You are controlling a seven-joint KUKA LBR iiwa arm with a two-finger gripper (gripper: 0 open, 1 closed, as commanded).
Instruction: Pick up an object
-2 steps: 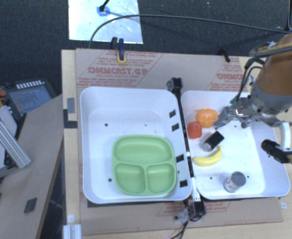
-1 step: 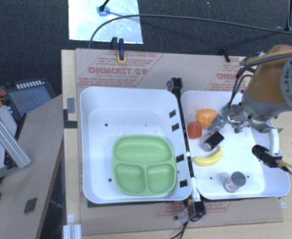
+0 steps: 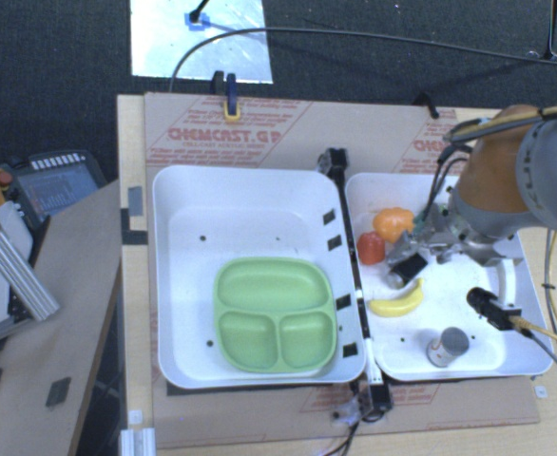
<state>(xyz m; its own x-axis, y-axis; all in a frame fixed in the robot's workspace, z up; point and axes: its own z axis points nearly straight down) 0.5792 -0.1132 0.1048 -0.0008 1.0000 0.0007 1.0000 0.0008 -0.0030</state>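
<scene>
Yellow banana (image 3: 397,301) at 6 o'clock of our gripper (image 3: 407,266) looks light, smooth, probably slippery; we'd pinch mid-curve, can't tell gripper's state.

2 white bins (image 3: 179,198), 1 green tray (image 3: 274,312), 1 orange (image 3: 393,222), 1 tomato (image 3: 371,247), 1 banana (image 3: 398,301), 1 can (image 3: 446,346).

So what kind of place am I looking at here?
Probably a robotics lab test bench: a robot arm reaches over two white bins holding toy food such as a banana, with a control pendant lying alongside.
</scene>
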